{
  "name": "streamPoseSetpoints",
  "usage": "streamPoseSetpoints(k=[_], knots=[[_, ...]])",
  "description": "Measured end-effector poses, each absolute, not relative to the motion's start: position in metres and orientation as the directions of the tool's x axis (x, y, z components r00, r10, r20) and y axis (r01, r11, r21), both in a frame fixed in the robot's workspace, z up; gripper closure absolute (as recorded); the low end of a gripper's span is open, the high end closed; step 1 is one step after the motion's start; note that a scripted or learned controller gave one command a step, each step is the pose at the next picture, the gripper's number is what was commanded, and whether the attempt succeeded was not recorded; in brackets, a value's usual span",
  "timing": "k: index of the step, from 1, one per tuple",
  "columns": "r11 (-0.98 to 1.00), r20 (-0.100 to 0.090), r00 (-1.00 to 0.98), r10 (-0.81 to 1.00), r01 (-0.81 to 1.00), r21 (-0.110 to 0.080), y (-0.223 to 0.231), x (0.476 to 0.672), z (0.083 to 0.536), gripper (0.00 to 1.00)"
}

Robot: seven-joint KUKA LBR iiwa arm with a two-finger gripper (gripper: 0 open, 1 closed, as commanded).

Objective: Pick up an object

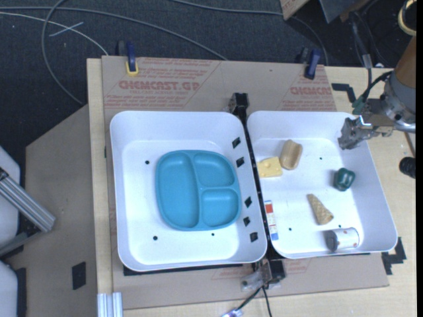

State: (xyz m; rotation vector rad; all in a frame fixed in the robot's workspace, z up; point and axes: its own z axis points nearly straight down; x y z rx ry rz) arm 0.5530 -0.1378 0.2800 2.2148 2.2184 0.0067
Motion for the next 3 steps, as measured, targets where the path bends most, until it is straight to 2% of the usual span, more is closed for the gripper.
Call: streamPoseSetpoints(k=[1, 2, 3], knots=[[0.006, 0.003, -0.006, 1.000, 1.000, -0.003, -0.084, 0.549, 0.264, 1.00], [0.006, 0.003, -0.006, 1.000, 1.000, -0.003, -0.029, 0.547, 0.247, 1.00], [0.007, 0.002, -0.007, 1.000, 1.000, 0.001, 0.024, 0.556, 0.250, 1.00]])
